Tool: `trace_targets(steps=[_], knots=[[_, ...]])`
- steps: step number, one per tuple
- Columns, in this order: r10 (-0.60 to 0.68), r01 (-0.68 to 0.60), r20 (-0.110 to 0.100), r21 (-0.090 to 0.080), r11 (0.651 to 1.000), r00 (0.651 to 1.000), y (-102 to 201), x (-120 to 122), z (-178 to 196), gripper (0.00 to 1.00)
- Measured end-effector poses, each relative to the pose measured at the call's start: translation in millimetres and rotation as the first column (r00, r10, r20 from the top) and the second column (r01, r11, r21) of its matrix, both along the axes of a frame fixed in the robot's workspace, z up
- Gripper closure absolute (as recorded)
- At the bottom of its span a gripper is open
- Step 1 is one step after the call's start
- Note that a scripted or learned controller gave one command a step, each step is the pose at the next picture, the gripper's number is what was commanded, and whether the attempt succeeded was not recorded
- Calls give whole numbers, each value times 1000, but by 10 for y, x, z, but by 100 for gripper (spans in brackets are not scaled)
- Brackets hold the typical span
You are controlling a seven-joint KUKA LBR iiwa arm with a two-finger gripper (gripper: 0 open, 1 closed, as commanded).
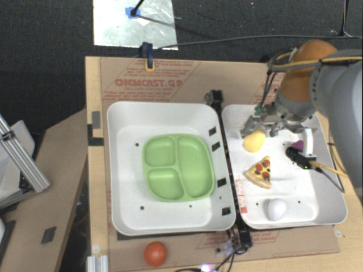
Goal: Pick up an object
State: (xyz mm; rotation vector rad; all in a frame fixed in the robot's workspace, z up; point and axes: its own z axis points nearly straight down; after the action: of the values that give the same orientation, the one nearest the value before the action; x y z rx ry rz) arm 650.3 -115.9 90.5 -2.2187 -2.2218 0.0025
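Observation:
In the right bin [323,208] lie a yellow lemon-like toy [254,141], a toy pizza slice [260,172] and a white egg-shaped object [276,209]. My gripper [261,129] hangs at the back of this bin, just above and behind the yellow toy. It is open, with its grey fingers [248,130] spread and nothing between them. The yellow toy rests on the bin floor at the left fingertip. The pizza slice lies in front of it, and the white object sits near the bin's front wall.
The left bin [122,152] holds a green divided plate [177,166]. A red ball [155,253] sits on the bench in front of the left bin. The ridge between the bins [222,152] runs just left of the gripper.

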Motion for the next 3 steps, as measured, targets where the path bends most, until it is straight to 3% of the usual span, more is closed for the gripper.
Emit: trace_targets(steps=[1,3], knots=[[1,-1,7,-1,1000,1000,-1,22,145,100],[4,-4,10,-1,1000,1000,72,53,1319,100]])
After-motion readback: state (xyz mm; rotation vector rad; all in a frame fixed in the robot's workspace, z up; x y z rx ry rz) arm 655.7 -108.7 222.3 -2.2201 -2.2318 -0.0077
